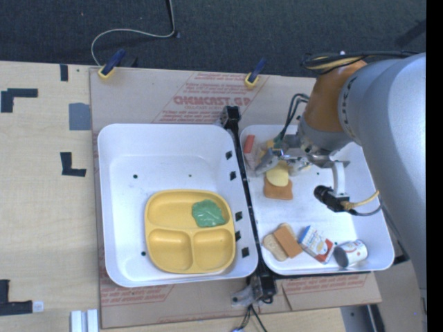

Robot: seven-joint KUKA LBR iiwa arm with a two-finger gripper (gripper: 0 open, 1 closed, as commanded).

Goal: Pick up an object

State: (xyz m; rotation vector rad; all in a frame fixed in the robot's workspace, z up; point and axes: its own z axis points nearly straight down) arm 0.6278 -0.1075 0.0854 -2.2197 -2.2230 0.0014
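My gripper is low in the upper left part of the right bin, under the orange-banded wrist. A yellow piece on an orange-brown slab lies just below and to the right of it, close to touching. A small red item rests by the divider, left of the gripper. Along the front of this bin lie a slice of toast, a small red and white carton and a white can on its side.
The left bin holds a yellow divided plate with a green lump in its upper right section. A black cable fitting hangs off the wrist over the right bin. Two clamps hold the board at the back.
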